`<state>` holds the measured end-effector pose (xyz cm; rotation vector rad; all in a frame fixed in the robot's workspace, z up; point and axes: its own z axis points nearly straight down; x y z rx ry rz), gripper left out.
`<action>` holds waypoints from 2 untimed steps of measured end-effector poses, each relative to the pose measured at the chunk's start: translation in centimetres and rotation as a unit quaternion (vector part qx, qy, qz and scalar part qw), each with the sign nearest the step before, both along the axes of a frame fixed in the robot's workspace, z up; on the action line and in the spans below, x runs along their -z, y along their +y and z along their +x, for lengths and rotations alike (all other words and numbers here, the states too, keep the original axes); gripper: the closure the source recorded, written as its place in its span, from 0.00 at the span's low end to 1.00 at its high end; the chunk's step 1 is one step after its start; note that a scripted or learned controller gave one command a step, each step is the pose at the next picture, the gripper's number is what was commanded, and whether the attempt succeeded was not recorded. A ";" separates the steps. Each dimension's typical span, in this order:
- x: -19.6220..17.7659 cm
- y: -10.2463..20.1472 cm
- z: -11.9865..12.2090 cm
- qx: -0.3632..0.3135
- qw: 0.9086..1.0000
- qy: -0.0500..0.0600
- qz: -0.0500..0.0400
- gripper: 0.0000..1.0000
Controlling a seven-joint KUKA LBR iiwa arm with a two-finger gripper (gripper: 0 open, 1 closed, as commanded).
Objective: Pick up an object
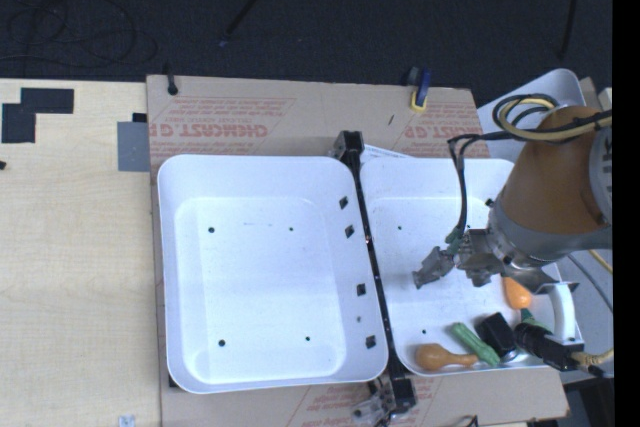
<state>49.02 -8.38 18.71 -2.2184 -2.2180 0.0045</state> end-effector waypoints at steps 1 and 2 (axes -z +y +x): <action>-27.8 0.7 7.4 -0.001 1.000 -0.012 -0.002 0.00; -34.9 6.8 1.4 -0.004 1.000 -0.006 0.000 0.00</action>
